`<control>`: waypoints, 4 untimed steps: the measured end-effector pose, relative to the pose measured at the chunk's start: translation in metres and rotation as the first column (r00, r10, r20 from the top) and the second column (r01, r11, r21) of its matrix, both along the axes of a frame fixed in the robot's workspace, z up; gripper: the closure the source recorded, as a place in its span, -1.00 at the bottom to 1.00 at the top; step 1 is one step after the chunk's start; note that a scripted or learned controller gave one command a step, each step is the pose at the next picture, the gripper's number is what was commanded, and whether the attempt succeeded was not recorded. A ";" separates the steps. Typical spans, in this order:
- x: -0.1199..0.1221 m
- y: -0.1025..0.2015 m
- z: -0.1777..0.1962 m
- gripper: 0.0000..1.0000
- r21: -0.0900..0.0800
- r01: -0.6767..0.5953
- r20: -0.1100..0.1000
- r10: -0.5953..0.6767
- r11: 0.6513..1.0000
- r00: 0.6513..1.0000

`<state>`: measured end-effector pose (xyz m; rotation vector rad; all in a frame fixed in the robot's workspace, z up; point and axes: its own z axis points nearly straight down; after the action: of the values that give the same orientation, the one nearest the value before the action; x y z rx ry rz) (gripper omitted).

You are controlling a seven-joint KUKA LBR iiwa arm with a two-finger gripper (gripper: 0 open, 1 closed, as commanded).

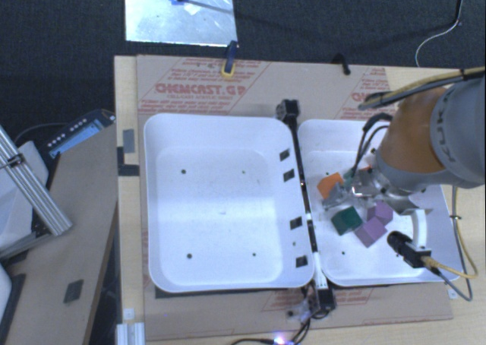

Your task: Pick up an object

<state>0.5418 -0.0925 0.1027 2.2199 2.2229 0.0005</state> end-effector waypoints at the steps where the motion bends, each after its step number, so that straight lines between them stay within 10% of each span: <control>1: 0.002 0.000 0.009 1.00 -0.001 -0.001 0.003 0.001 1.000 1.000; 2: -0.007 0.007 -0.019 1.00 0.000 0.001 0.001 -0.001 1.000 1.000; 4: -0.010 0.044 0.084 1.00 0.000 -0.006 0.005 0.006 1.000 1.000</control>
<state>0.5316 -0.0482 0.1872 2.2106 2.2271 0.0069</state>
